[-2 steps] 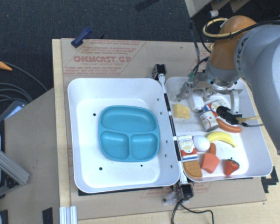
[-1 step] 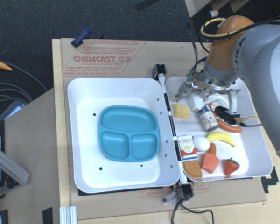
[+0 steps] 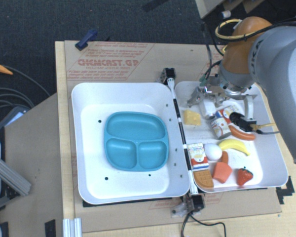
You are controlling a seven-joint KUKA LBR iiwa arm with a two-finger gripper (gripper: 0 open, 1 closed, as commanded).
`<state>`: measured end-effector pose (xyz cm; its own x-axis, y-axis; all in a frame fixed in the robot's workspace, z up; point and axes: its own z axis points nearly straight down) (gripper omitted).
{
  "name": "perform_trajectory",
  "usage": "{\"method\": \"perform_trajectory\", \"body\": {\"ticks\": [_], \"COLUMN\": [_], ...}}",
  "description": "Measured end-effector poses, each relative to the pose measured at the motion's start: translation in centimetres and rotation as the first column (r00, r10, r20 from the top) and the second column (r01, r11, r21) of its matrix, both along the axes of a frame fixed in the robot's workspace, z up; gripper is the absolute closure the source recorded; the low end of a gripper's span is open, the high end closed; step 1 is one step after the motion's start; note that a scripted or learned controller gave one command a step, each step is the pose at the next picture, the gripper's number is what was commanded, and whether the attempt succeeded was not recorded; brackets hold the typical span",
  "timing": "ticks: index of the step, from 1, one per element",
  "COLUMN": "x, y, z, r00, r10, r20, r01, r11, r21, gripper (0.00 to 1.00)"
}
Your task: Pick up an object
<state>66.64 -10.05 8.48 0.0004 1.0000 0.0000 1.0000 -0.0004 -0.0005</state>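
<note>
My gripper (image 3: 207, 100) hangs over the far end of the right bin (image 3: 271, 168), open, with nothing between its fingers. Just in front of it lie a pale yellow cheese wedge (image 3: 191, 117) and a small can (image 3: 218, 125). A hot dog (image 3: 242, 132) rests to the right of the can. Nearer the front are a banana (image 3: 235, 146), a white egg (image 3: 213, 152), a small milk carton (image 3: 197, 155), an orange block (image 3: 222, 172), a strawberry (image 3: 244, 176) and a brown cookie (image 3: 203, 180). The grey arm with its orange band (image 3: 244, 43) hides the bin's far right corner.
The left bin (image 3: 86, 132) holds a blue divided plate (image 3: 136, 141). A black hinge ridge (image 3: 179, 127) runs between the two bins. Cables (image 3: 246, 120) trail from the wrist across the right bin's far side. Cardboard (image 3: 108, 60) lies under both bins.
</note>
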Motion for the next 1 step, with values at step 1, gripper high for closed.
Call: {"method": "perform_trajectory", "body": {"ticks": [1], "x": [0.01], "y": [-0.68], "z": [0.00], "r00": [1.000], "r10": [0.000], "r20": [0.001], "r01": [0.000], "r11": [1.000], "r21": [0.000], "gripper": [0.00]}}
